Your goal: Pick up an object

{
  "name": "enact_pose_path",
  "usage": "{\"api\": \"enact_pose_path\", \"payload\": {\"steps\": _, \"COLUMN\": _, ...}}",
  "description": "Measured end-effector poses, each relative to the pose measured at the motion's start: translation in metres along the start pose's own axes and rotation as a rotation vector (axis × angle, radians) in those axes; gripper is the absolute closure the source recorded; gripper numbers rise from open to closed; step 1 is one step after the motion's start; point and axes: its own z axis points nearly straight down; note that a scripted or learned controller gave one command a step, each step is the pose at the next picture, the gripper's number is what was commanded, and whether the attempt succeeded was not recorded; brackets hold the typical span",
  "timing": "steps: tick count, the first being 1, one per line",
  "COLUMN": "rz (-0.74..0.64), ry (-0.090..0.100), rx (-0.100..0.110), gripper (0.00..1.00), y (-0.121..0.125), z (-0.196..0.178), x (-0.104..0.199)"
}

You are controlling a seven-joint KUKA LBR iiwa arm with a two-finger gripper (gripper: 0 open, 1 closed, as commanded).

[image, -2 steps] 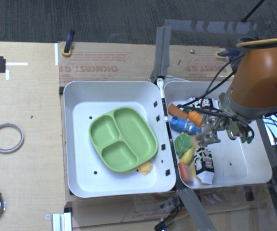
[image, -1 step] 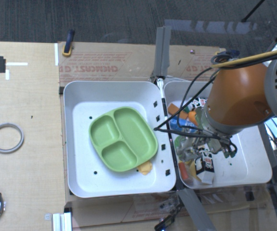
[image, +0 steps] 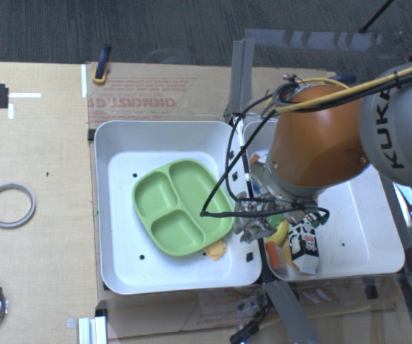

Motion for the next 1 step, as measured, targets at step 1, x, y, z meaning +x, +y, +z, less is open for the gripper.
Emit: {"api": "enact_pose_path", "payload": {"steps": 1, "rz": 0.124, "ry": 0.003, "rx": -0.001, "gripper": 1.0, "y": 0.042, "z": 0.0183, "x": -0.0219}}
